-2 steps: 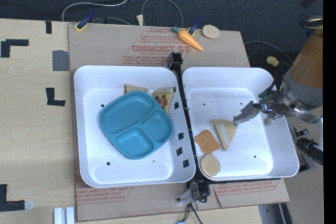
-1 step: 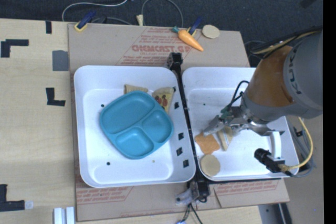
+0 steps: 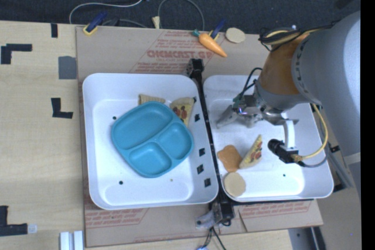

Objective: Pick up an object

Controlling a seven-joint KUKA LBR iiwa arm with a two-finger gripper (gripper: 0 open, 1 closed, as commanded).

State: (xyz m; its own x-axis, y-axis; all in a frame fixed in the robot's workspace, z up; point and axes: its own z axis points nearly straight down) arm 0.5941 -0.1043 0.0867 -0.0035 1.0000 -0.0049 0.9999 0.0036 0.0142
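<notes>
Tool point(image 3: 227, 119) low in right bin point(image 3: 316, 184); grip state indeterminate, can't tell. Pizza slice point(image 3: 254, 153) & bread roll point(image 3: 229, 157) lie just below tool, unlifted. Pick not yet done.

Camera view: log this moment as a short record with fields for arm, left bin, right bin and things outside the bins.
arm: gripper low over the right bin, near its back left part
left bin: blue divided plate; two sandwich pieces behind it
right bin: pizza slice, brown bun, pale round cracker
outside: toy carrot and a pale disc on the cardboard
</notes>
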